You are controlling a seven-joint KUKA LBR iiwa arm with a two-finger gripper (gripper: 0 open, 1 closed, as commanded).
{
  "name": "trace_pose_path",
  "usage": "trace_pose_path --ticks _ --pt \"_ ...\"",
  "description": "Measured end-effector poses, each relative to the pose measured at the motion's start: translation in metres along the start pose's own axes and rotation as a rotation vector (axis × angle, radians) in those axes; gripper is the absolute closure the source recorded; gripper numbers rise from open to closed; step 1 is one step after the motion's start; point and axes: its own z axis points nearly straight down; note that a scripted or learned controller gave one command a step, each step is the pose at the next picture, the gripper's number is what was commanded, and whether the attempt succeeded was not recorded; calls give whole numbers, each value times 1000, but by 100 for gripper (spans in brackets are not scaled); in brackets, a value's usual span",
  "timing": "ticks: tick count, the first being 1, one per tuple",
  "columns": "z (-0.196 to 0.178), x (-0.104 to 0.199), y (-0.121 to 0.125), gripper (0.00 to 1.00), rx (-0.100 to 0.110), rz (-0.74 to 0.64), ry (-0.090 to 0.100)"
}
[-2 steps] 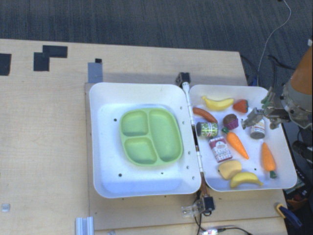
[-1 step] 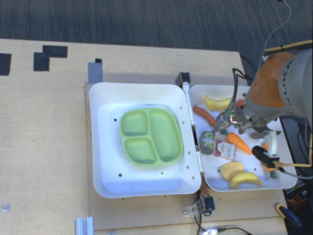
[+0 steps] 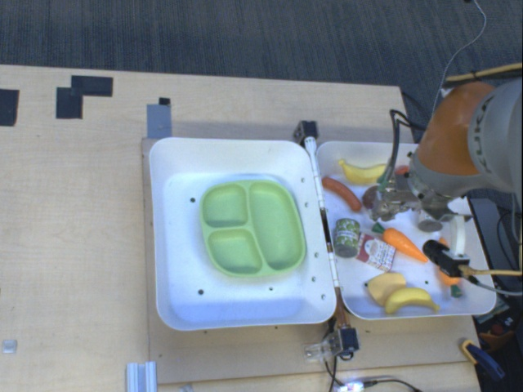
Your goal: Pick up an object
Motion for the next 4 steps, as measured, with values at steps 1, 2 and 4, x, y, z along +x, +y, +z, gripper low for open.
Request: trace_pose_path --ticks 1,2,4 --pt "0 0 0 0 0 0 0" --pt "28 18 -12 0 0 1 -1" --pt "16 19 -10 0 -6 -1 -1"
